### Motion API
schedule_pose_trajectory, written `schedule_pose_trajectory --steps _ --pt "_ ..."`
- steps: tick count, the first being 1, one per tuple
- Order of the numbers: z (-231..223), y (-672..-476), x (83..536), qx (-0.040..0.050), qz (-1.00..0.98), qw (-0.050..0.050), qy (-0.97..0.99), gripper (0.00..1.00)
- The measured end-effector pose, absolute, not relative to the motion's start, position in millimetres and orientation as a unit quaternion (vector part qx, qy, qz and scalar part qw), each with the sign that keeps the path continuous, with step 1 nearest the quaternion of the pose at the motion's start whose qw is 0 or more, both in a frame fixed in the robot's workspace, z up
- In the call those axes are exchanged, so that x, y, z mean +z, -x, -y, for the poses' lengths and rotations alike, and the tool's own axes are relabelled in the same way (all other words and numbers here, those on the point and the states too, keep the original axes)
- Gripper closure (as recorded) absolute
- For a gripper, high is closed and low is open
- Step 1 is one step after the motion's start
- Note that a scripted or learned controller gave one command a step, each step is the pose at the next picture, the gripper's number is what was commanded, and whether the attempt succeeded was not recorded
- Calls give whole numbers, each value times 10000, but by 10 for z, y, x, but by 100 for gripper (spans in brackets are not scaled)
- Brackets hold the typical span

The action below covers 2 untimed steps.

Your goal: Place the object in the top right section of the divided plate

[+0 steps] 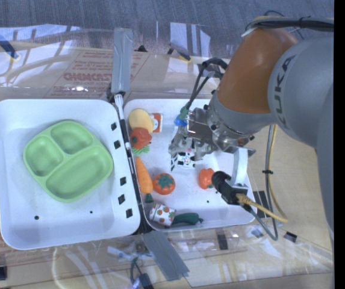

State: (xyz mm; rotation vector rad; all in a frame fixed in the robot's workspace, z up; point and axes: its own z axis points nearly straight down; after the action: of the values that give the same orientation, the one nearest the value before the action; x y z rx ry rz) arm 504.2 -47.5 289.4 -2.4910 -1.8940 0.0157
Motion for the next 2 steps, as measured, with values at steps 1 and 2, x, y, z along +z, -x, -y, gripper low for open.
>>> schedule_pose_trajectory --steps 1,2 --pt "262 -5961 2676 31 6084 18 7936 100" --pt "1136 -6390 1672 29 6789 36 7343 100"
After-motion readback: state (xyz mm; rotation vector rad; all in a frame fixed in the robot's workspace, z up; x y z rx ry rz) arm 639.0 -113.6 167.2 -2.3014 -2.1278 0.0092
